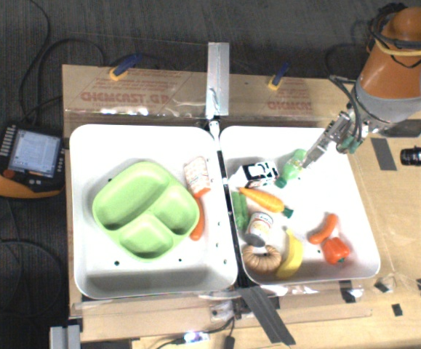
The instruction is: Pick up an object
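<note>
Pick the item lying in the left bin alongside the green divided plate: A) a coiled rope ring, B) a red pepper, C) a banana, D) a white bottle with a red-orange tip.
D: the white bottle with a red-orange tip lies at the right side of the left bin, next to the green divided plate; the banana, rope ring and red pepper all lie in the right bin.

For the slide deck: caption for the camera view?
Claw reaches toward a green bottle in the right bin; green tray sits in the left bin.

Arm (395, 57) cut off at right edge; tool (310, 156) tips beside green bottle (291, 168) too small to read.
</note>
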Motion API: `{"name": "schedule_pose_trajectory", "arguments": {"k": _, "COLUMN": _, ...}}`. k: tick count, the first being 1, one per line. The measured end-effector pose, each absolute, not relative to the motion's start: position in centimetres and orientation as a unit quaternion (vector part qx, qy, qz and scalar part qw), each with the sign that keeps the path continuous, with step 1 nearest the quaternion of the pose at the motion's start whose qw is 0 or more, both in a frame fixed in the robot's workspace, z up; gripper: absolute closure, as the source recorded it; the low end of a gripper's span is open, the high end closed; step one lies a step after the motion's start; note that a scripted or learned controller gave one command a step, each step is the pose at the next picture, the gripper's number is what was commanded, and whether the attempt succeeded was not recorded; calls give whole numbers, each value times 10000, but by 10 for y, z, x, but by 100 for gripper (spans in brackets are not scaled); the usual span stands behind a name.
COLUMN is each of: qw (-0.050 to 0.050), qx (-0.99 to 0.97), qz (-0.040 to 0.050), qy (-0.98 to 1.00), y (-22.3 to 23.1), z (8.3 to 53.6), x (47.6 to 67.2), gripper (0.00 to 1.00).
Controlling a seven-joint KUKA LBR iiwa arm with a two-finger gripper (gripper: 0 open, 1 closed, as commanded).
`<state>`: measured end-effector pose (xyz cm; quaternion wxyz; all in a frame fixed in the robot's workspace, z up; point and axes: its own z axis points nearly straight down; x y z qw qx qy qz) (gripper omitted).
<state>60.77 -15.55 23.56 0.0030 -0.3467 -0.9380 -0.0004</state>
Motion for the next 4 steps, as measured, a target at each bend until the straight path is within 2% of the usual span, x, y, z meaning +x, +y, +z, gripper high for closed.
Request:
{"name": "schedule_pose_trajectory", "arguments": {"k": 1, "qw": 30, "qx": -3467, "qz": -4, "qy": -9380, "y": -155, "z": 236, "x": 608, "gripper": 0}}
{"name": "schedule_pose_trajectory", "arguments": {"k": 2, "qw": 25, "qx": -3041, "qz": 17, "qy": -9527, "y": -115, "z": 95, "x": 601, "gripper": 0}}
{"name": "schedule_pose_trajectory", "arguments": {"k": 3, "qw": 27, "qx": -3040, "qz": 17, "qy": -9527, "y": -115, "z": 95, "x": 600, "gripper": 0}}
{"name": "schedule_pose_trajectory", "arguments": {"k": 4, "qw": 59, "qx": -3034, "qz": 15, "qy": -9528, "y": -114, "z": 100, "x": 600, "gripper": 100}}
